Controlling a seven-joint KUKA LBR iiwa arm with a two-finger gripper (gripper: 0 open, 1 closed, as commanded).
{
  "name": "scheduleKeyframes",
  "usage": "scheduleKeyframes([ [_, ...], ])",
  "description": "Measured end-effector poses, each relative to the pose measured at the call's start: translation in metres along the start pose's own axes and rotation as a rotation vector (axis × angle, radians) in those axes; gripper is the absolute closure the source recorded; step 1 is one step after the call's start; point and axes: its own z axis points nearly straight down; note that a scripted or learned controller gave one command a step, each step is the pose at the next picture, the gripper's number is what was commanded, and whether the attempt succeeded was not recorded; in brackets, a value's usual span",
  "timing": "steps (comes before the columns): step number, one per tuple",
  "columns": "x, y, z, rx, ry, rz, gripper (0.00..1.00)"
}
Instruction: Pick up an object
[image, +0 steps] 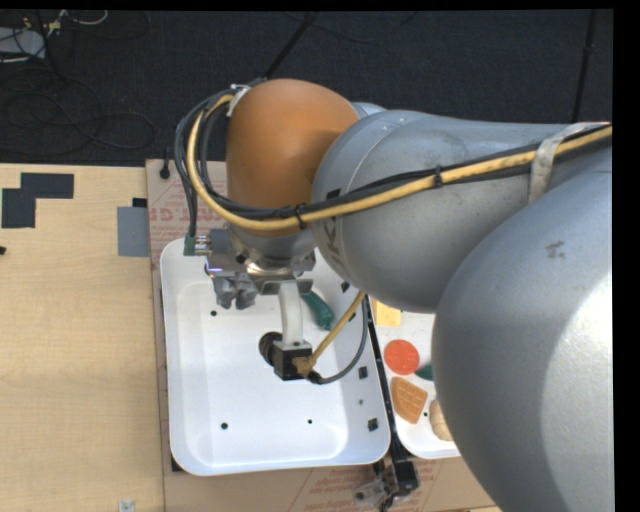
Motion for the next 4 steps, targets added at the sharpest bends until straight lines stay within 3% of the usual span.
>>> scheduleKeyframes([
  [3, -0.005, 0.001, -0.027, 0.008, -0.004, 0.002, 1.00],
  [4, 0.001, 0.008, -0.024, -0.002, 0.000, 0.000, 1.00],
])
